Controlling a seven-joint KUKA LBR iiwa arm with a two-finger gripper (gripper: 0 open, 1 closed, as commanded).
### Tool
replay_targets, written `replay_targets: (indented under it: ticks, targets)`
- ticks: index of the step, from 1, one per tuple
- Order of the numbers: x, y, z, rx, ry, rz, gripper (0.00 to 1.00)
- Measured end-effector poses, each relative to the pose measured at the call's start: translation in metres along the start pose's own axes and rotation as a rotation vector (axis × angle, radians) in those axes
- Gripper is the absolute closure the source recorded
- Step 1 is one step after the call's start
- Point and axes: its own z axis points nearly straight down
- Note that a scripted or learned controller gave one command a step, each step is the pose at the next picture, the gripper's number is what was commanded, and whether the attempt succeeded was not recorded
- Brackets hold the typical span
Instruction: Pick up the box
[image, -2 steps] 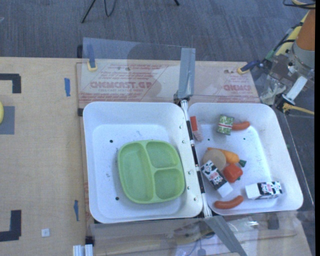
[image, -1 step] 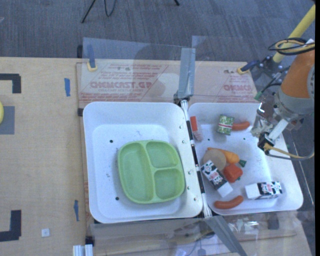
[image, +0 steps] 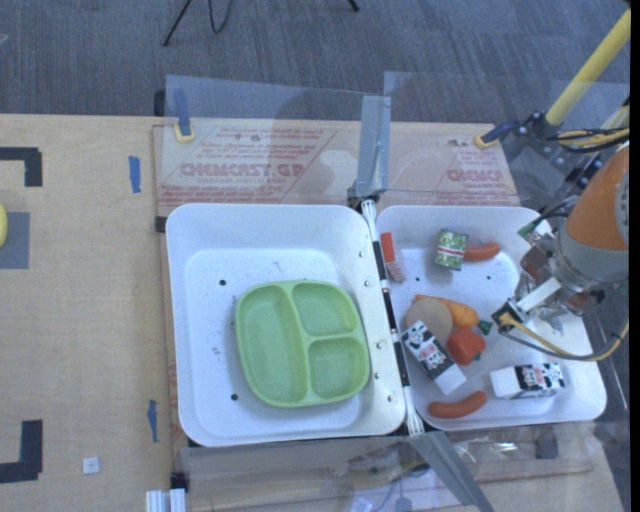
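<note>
Closest to the lens, a reddish sausage (image: 458, 404) is lying along the front wall of the right bin (image: 420, 225), and a cow-patterned box (image: 528, 380) is lying on its side just beside it, toward the bin's front right corner. Further left, a second cow-patterned box (image: 431, 352) is lying slantwise near the bin's left wall with its white end pointing frontward, and it is touching a red rounded piece (image: 466, 346) on its right. Behind these, a tan lump (image: 428, 311) and an orange piece (image: 461, 313) are sitting side by side near the middle of the bin. Toward the back, a small green can (image: 451, 249) is standing next to another red sausage (image: 482, 252), while a narrow red-orange packet (image: 392, 258) is lying along the left wall. Over the right half of this bin the gripper (image: 550, 318) is hanging, behind the first cow-patterned box and apart from it. Whether it is spread or pressed together cannot be told from this angle. Its arm (image: 592, 250) is reaching in from the right. Beside it, the left bin (image: 200, 250) is holding a green divided plate (image: 303, 342), which is sitting toward the front right of that bin. Both bins are resting on a wooden bench (image: 80, 300) that is carrying short strips of blue tape (image: 134, 173).
</note>
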Motion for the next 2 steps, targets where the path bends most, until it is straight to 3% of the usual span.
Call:
replay_targets:
  ticks: [1, 2]
  targets:
    - [-0.0342, -0.0410, -0.0001, -0.006, -0.001, 0.340, 1.00]
    - [-0.0356, -0.0413, 0.0009, -0.005, -0.004, 0.342, 0.00]
